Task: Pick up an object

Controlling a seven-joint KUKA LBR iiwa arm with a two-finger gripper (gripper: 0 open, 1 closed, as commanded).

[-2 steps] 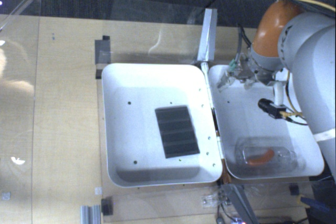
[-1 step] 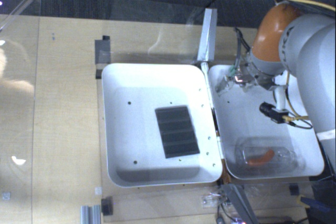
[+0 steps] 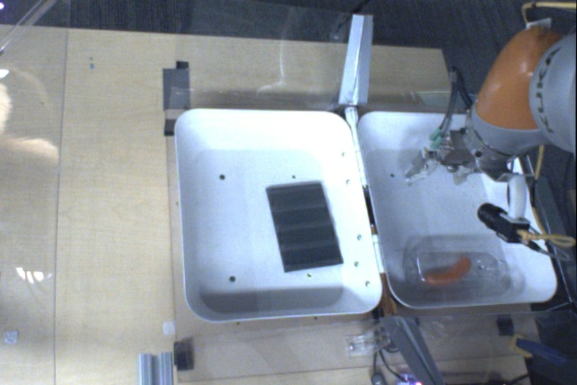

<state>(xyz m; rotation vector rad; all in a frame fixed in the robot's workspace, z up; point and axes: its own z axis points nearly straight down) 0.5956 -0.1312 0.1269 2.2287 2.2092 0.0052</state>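
Bench (image 3: 108, 194) surface carries two shallow white bins side by side, and near the front edge of the right bin (image 3: 397, 140) lies a clear plastic bottle (image 3: 455, 270) on its side with an orange item inside it. Left bin (image 3: 194, 194) holds a dark ribbed rectangular pad (image 3: 304, 226) close to its centre. Farther back, the gripper (image 3: 424, 165) hangs over the rear part of the right bin, well apart from the bottle; the claw's state cannot be told.

Fixed overhead camera, slanted, both bins (image 3: 270, 126)
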